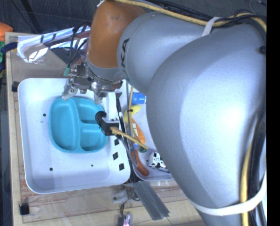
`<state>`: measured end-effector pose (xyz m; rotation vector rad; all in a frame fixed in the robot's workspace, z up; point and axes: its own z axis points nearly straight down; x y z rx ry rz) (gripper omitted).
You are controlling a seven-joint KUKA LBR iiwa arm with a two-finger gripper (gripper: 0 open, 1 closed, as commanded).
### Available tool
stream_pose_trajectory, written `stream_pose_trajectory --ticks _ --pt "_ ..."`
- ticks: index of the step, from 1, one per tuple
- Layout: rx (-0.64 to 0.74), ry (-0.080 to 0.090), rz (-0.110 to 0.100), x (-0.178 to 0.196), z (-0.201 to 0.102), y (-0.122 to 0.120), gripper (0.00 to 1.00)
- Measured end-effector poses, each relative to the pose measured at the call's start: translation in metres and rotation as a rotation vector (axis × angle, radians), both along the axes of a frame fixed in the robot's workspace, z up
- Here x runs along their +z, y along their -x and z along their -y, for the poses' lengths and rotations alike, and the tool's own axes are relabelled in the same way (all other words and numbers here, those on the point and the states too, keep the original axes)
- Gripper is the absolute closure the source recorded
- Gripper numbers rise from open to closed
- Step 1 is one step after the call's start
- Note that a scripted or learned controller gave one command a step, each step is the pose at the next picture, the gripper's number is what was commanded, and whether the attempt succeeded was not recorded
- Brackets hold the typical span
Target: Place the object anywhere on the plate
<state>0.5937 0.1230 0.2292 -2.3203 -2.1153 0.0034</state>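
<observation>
1. Plate point(76, 126), blue and divided into compartments, lies in the left white bin point(36, 173), left of centre in the frame.
2. Gripper point(83, 86) hangs at the plate's upper edge; whether it carries the object cannot be told.
3. Release should come over a compartment, well inside the rim.
4. Object's heading and long axis cannot be judged.

One fixed camera looks down at a slant from above the counter point(17, 69). It sits close behind the arm point(192, 102), whose grey bulk fills the right half of the view, leaving the left bin point(31, 164) with its blue plate point(76, 126) plainly seen.
</observation>
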Motion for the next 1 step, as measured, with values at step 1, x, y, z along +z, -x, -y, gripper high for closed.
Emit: stream_pose_trajectory --ticks 1 --pt "-0.026 0.001 -0.002 -0.0264 -0.0923 -0.0309 0.0"
